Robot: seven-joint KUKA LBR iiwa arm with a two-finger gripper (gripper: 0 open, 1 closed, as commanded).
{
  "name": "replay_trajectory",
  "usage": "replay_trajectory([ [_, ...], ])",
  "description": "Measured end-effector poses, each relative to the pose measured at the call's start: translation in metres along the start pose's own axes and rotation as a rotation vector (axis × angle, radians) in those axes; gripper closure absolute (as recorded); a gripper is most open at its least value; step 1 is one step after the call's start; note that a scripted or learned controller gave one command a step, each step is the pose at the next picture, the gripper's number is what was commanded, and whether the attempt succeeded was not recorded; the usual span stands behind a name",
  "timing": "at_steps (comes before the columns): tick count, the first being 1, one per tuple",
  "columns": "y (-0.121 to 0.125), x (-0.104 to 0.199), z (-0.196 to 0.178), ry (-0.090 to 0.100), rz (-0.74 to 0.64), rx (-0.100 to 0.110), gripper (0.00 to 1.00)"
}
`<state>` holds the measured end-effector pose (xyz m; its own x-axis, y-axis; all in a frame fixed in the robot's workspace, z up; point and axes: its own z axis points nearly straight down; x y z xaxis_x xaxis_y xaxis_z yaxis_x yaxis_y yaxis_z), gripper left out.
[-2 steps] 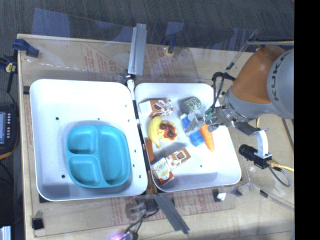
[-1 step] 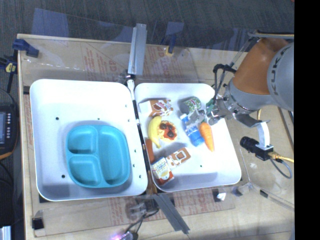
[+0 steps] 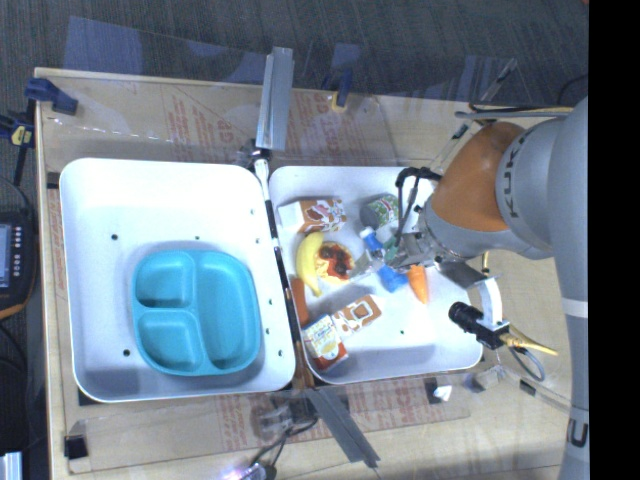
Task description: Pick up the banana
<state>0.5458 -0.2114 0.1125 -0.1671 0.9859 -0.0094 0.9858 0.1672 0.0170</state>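
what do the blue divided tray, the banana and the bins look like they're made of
Blue tray: looks like moulded plastic, matte, with rounded compartment walls in one even colour.
Banana: smooth yellow surface; whether it is real fruit or a plastic toy cannot be told from here.
Bins: white, likely thin formed plastic, slightly glossy, with soft rounded corners and rims.

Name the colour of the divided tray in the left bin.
Light blue tray, seen plainly in the camera view.

Blue divided tray (image 3: 196, 311) in left bin (image 3: 90, 198); carrot (image 3: 418, 284), cartons (image 3: 338, 328) in right bin (image 3: 440, 353).
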Motion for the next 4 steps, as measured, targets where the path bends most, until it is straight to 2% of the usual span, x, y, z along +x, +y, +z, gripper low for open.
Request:
replay_trajectory([
  [1, 0.027, 0.049, 0.02, 0.008, -0.021, 0.018, 0.0],
  [2, 0.062, 0.076, 0.015, -0.017, 0.079, 0.014, 0.0],
  [3, 0.111, 0.078, 0.016, -0.009, 0.373, 0.031, 0.0],
  [4, 0.023, 0.05, 0.021, 0.006, 0.547, 0.026, 0.0],
])
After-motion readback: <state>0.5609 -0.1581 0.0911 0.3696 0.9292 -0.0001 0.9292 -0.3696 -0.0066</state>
